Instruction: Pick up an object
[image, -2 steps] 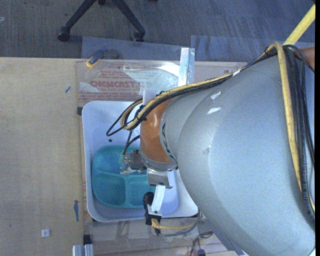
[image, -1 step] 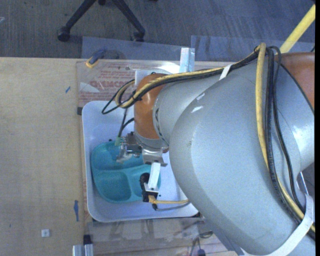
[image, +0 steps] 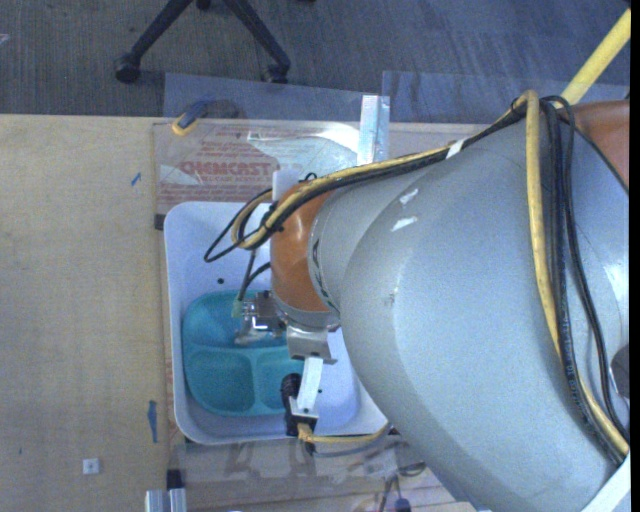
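Pale wood tabletop (image: 70, 300) carries a white bin (image: 190, 235) near its middle. My end effector (image: 262, 318) sits low over a teal compartment tray (image: 225, 365) lying in that bin, toward its near edge; I cannot tell its opening. Behind it, the grey arm (image: 470, 310) fills the right side.

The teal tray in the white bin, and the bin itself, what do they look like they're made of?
The teal tray looks like molded plastic with a matte to soft-sheen finish: uniform color, rounded compartment walls, no grain. The white bin also looks like smooth plastic, slightly glossy, with rounded corners and an even surface. Neither can be confirmed from the look alone.
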